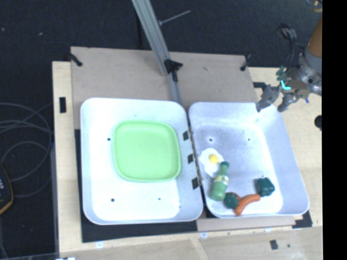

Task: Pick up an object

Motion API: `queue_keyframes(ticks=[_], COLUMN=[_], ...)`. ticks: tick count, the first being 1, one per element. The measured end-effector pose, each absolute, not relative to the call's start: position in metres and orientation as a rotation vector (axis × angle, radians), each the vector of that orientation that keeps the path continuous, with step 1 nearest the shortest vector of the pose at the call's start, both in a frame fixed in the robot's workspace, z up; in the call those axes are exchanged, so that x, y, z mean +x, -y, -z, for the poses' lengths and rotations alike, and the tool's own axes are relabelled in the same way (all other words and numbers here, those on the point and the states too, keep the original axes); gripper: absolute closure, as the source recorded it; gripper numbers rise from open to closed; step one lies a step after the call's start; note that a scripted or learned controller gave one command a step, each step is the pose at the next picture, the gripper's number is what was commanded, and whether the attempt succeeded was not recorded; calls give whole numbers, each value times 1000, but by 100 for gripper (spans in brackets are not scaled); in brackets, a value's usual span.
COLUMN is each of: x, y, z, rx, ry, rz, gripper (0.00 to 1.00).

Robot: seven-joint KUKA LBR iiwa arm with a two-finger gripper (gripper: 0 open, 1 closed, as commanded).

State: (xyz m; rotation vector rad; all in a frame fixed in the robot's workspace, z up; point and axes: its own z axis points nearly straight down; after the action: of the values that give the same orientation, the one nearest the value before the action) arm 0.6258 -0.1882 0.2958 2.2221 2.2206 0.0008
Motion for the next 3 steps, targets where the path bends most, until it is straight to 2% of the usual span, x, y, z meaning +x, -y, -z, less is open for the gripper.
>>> queue_keyframes(ticks=[1,3], x=[626,620], y=[188,191], z=[-296,-192], rx=[2222,2223], ry=[-2221,-2223], rz=[-1,4], gripper=[0,0])
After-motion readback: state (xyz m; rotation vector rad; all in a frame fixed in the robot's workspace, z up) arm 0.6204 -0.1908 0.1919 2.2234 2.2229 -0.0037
